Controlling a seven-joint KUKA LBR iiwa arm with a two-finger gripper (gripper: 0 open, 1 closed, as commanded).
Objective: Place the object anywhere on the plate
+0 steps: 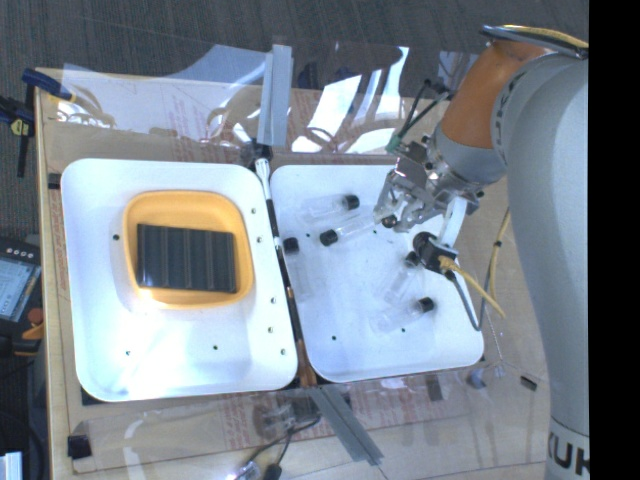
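2 shallow white bins sit side by side on the worktop (pixel 150 430), which is pale and covered in clear film, over dark carpet. The left bin (pixel 90 268) holds a yellow plate (pixel 185 213) with a dark ribbed centre. The right bin (pixel 350 338) holds several clear tubes with black caps (pixel 335 230). The claw (pixel 400 213) hovers over its far right part; I cannot tell its state.

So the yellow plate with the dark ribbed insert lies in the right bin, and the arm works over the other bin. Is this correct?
Not quite. The camera view shows the yellow plate with its dark ribbed insert in the left bin, not the right one. The gripper is over the other, right bin, where small clear vials with black caps lie.
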